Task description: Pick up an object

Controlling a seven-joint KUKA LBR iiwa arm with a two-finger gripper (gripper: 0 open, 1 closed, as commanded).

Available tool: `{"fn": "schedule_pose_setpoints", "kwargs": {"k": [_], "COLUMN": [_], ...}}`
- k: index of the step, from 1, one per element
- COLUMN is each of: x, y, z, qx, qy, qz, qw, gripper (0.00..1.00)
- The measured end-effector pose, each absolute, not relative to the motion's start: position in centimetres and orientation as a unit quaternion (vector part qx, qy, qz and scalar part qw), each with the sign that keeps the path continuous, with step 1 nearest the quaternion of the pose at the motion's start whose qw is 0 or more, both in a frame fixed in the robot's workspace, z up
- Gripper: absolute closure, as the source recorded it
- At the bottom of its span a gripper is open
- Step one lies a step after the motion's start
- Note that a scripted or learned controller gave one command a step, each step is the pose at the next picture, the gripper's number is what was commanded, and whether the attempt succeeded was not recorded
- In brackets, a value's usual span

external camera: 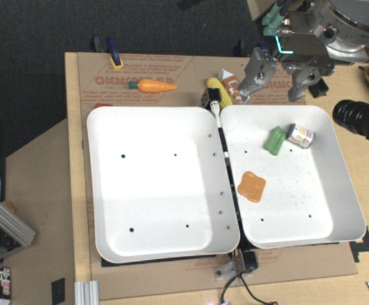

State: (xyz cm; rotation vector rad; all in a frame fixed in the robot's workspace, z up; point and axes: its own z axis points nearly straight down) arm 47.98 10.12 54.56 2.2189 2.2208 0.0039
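Board [171, 75]: brown cardboard, faint red print, unreadable.
Gripper [278, 84]: grey metal, jaws spread, holding nothing, above right bin's far rim.
Right bin [336, 189]: smooth white plastic; holds green block [274, 140], labelled can [300, 135], orange wedge [252, 187].

Glossy white plastic bins [152, 234]

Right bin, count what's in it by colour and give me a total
Right bin:
Green: 1, the green block
Orange: 1, the orange piece
Silver: 1, the small can
Total: 3
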Motion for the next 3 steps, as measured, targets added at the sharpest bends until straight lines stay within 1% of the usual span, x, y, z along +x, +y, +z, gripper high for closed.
{"fn": "schedule_pose_setpoints", "kwargs": {"k": [1, 2, 3], "x": [48.0, 48.0, 48.1], "y": [10.2, 10.2, 10.2], "z": [55.6, 55.6, 56.7], "qx": [0.707, 0.707, 0.706], "qy": [0.708, 0.708, 0.708], "qz": [0.003, 0.0026, 0.0046], "qw": [0.003, 0.002, 0.004], "gripper": [1.0, 0.0, 1.0]}}
